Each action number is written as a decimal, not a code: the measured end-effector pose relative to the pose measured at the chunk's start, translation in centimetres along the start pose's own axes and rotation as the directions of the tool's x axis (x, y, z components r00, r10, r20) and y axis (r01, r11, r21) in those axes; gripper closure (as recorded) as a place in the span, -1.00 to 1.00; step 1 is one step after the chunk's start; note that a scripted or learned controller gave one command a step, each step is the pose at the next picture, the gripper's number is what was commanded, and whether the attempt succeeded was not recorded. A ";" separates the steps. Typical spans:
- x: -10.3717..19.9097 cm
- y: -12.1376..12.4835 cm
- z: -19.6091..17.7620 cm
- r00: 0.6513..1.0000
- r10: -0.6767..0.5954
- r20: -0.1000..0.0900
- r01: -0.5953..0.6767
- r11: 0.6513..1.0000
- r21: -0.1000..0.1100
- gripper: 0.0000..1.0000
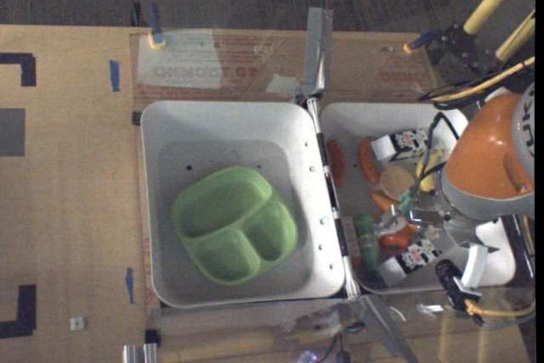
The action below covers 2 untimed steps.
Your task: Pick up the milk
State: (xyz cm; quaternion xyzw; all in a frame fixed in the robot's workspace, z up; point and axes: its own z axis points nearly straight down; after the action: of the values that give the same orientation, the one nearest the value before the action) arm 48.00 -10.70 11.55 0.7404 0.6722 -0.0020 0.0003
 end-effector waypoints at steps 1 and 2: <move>-6.2 0.4 -1.3 0.998 -0.060 -0.003 0.060 0.998 0.000 -1.00; -6.2 0.4 -2.2 0.998 -0.057 -0.003 0.057 0.998 0.000 1.00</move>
State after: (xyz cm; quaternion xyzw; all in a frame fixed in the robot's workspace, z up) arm 47.79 -16.86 13.81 0.7208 0.6932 -0.0009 -0.0008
